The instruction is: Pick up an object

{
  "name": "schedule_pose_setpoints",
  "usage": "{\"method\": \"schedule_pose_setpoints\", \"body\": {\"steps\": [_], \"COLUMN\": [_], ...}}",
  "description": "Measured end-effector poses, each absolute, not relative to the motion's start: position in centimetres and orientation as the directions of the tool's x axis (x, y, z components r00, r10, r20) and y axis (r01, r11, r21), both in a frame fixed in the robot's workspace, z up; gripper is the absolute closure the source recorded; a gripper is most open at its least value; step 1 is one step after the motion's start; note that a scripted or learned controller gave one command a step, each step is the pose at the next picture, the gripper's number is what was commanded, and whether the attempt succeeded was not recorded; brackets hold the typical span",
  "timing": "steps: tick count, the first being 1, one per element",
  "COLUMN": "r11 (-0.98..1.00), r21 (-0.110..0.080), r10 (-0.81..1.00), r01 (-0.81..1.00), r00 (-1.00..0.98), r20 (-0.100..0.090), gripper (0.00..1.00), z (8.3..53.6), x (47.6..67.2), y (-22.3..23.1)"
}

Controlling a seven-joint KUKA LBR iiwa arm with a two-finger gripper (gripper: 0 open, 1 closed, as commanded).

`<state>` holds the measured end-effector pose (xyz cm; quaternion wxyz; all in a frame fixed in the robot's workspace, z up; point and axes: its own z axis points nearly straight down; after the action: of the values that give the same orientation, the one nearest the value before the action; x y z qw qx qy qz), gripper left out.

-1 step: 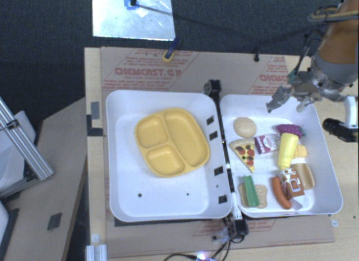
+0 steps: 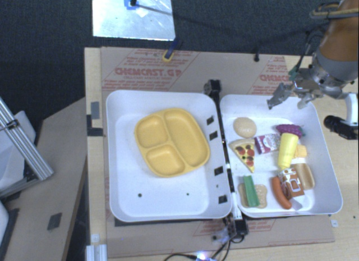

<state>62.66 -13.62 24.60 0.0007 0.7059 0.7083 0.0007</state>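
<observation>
The grey two-finger gripper [image 2: 290, 95] hangs over the far edge of the right-hand shallow white bin [image 2: 325, 142], below the orange-banded wrist that comes in from the right. Its two fingers are spread apart with nothing between them, one tip pointing left at about the bin's far rim, the other nearer the right.

All the small toy foods lie in the right bin, nearer than the gripper and apart from it. Closest to it are the round beige bread roll [image 2: 244, 126], to its near left, and the purple bunch of plastic grapes [image 2: 289, 129], almost directly on its near side. Just near of the grapes stands or lies a yellow plastic bottle [image 2: 286, 149], touching a small red and white packet [image 2: 267, 143] on its left. Left of the packet lies a triangular pizza slice with red dots [image 2: 245, 154]. A pale yellow block [image 2: 301, 151] sits just right of the bottle.

At the near end of the bin lie a green stick on a tan cracker-like piece [image 2: 252, 193], a red-orange sausage [image 2: 280, 193], and a brown and white piece [image 2: 295, 178] beside it; its exact kind is hard to tell.

The left-hand shallow white bin [image 2: 123, 142] holds a yellow plastic three-compartment tray [image 2: 171, 141], well apart from the gripper. Both bins rest on a sheet of brown cardboard with red print [image 2: 146, 70].
</observation>
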Motion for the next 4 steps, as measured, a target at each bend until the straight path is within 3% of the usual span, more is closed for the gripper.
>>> {"method": "schedule_pose_setpoints", "body": {"steps": [3, 4], "r11": [0.001, 0.002], "r21": [0.0, 0.006], "r10": [1.0, 1.0], "r01": [1.0, 1.0], "r00": [-0.001, -0.002], "r20": [0.001, -0.001], "gripper": [0.0, 1.0], "z": [8.6, 10.0], "x": [63.1, 63.3], "y": [-14.7, -14.8]}}
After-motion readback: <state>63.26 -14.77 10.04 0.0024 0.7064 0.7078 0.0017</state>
